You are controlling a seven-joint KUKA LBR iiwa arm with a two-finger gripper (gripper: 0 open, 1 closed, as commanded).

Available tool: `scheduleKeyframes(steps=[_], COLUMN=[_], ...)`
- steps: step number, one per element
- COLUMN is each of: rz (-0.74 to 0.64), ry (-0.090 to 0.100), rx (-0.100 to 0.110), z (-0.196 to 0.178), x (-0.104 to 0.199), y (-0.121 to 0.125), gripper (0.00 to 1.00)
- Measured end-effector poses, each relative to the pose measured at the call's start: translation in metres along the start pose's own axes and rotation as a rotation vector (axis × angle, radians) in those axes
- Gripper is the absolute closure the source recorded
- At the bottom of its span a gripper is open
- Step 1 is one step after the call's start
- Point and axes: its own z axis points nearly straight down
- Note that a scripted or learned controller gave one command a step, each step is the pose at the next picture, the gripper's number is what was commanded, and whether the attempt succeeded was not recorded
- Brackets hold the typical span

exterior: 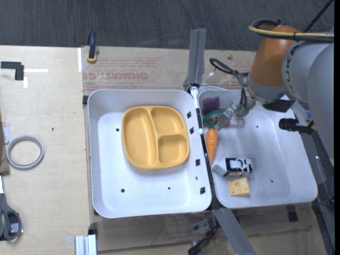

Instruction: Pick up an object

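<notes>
low in the right bin (276, 158), the claw (236, 113) hangs near the carrot (211, 142); i cannot tell its state. a yellow divided plate (155, 137) lies in the left bin (106, 185).

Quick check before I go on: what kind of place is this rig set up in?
Probably a lab or workshop test bench, not a kitchen: two white bins sit on a wooden bench with a tape roll and clamps, and the contents are toys, such as a carrot and a cheese block.
</notes>
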Motion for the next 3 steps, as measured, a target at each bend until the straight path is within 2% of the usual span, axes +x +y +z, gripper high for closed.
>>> scheduleKeyframes(steps=[1,2,3], rz=[0.207,0.205,0.205], ry=[0.004,-0.004,-0.003], rx=[-0.002,-0.004,-0.003], z=[0.0,-0.011,-0.011], x=[-0.004,-0.006,-0.006], y=[0.002,0.003,0.003], gripper=[0.0,1.0,0.0])
